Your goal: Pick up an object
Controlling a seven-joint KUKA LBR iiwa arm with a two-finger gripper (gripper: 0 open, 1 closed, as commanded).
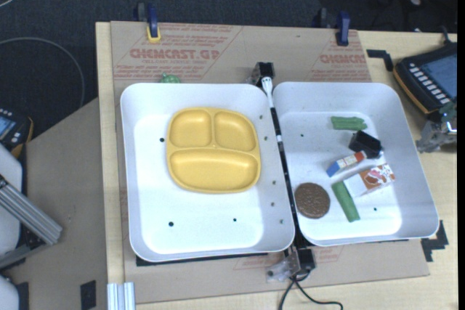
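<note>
Flat in one white bin [396, 123], a round brown disc [312, 200] lies just beside a green stick [346, 200].

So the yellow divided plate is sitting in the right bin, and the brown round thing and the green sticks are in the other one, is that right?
Not quite. The camera view shows the yellow divided plate in the left bin, not the right one. The brown round thing and the green sticks are indeed in the other one, the right bin.

Left bin [145, 229]: yellow three-compartment plastic plate [213, 149] fills the upper middle; bare floor below it.
Right bin [407, 221]: small objects clustered centre-right; left strip bare above the brown round disc [312, 200].
</note>
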